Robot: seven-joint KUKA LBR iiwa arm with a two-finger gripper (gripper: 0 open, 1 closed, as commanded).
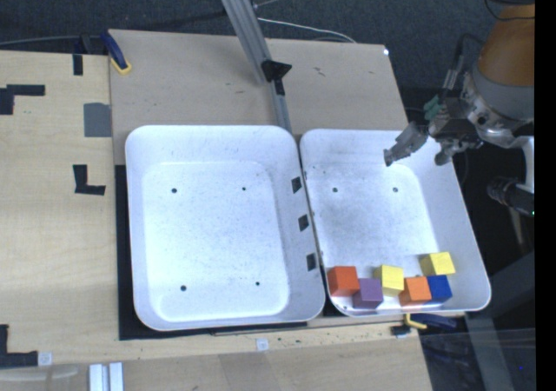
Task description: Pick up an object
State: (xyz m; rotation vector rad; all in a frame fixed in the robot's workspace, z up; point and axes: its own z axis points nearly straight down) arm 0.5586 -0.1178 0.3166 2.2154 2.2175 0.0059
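Observation:
Several small blocks lie along the near edge of the right bin (373, 207): an orange cube (343, 279), a purple one (371, 293), a yellow one (393, 276), a second orange one (416, 290), a blue one (440, 288) and another yellow one (440, 262). My gripper (420, 157) hangs above the far right corner of that bin, well away from the blocks. It is open, with nothing between its fingers (400, 149).
The left bin (208, 224) sits beside the right one, with black clips (303, 222) along the shared rim. A grey metal rod (243, 11) slants in from the top toward the bins' far edge. The arm's orange band (508, 50) is at the right.

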